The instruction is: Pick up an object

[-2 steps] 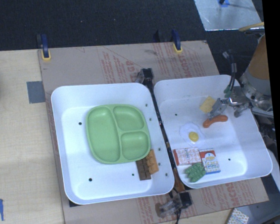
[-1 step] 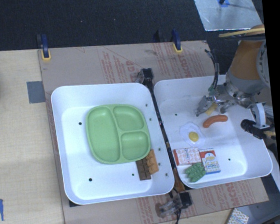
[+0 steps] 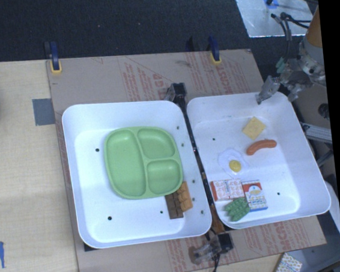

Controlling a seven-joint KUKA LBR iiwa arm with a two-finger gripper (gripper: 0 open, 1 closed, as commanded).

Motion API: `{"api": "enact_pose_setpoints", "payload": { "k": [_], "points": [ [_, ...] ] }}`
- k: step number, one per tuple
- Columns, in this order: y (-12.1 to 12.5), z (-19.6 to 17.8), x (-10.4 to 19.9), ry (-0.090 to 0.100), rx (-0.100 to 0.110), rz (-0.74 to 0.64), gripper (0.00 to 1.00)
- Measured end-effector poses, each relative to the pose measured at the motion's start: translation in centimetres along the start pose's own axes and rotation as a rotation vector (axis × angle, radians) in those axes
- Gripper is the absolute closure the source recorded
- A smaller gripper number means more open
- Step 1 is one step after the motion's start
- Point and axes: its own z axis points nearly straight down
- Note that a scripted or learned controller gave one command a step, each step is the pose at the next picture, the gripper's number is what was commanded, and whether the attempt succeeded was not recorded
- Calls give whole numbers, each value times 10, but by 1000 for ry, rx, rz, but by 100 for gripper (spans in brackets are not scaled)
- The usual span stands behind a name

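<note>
Candidate objects lie in right bin [image 3: 292, 149]: cheese wedge [image 3: 254, 128], sausage [image 3: 261, 147], fried egg [image 3: 233, 164], small cartons [image 3: 238, 190], green leafy piece [image 3: 237, 209].
Pincer [image 3: 268, 92] hovers at bin's far rim, grasping nothing visible; released or clenched, cannot tell.
Risks, as judgement: egg flat, thin, likely slips under fingertips; sausage round, glossy, may roll; cartons touch leafy piece, so 2 could lift together; descent near rim may strike wall.
Left bin [image 3: 83, 171]: matte green 3-compartment plate [image 3: 143, 162], brown ridged waffle-like block [image 3: 179, 200] beside it.
Worktop [image 3: 19, 196] pale wood.
</note>
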Motion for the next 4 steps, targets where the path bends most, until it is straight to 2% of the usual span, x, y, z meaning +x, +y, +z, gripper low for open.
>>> {"api": "enact_pose_setpoints", "payload": {
  "k": [1, 2, 3, 4],
  "points": [
    [-65, 82, 26, 8, 24, 3, 0],
    [-62, 100, 49, -8, -7, -2, 0],
    [-67, 96, 51, 2, 13, -1, 100],
    [-67, 96, 51, 1, 13, -2, 0]
  ]
}}
